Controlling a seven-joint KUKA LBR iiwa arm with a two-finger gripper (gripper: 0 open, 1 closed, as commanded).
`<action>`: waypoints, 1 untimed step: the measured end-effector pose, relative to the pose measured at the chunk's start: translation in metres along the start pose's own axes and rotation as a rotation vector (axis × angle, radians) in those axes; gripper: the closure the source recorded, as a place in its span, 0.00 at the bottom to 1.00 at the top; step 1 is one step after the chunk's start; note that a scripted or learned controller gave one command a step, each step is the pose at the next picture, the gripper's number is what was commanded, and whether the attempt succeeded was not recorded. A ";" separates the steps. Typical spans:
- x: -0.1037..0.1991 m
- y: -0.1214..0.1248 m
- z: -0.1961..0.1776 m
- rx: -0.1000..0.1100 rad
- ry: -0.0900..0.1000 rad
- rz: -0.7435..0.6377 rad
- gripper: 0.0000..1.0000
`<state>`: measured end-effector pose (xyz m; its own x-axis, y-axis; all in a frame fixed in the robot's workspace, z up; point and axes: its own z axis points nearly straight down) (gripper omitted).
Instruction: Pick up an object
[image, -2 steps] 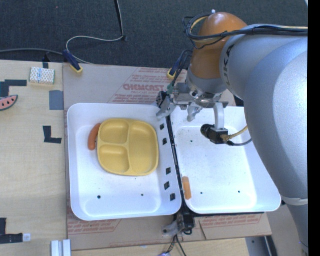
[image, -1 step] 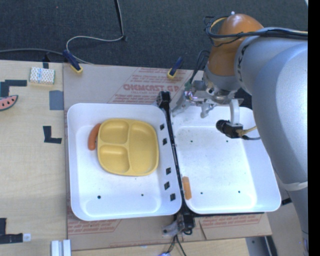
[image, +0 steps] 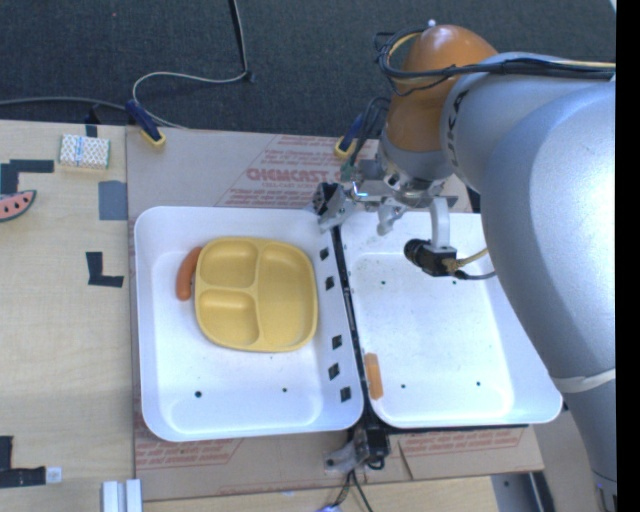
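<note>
A yellow divided plate (image: 255, 293) lies in the left white bin (image: 160, 400). An orange sausage-shaped piece (image: 185, 275) rests against the plate's left rim. A small orange carrot-like piece (image: 373, 376) lies in the right bin (image: 460, 400), tight against its left wall. My gripper (image: 400, 215) hangs over the far left corner of the right bin, close to the divider between the bins, well away from the carrot-like piece. The wrist and its orange band hide its tips from above.
The large grey arm (image: 540, 200) covers the right bin's right side. On the bench to the left lie a small patterned block (image: 84, 151), a red slice-shaped toy (image: 14, 205) and a blue-yellow clip on a cable (image: 145, 122). Cardboard (image: 270, 175) sits under both bins.
</note>
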<state>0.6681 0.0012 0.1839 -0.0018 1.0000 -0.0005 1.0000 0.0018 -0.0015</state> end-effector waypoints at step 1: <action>0.000 0.000 -0.010 0.001 -0.003 -0.001 1.00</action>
<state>0.6681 0.0010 0.1935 -0.0025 1.0000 -0.0033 1.0000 0.0025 -0.0022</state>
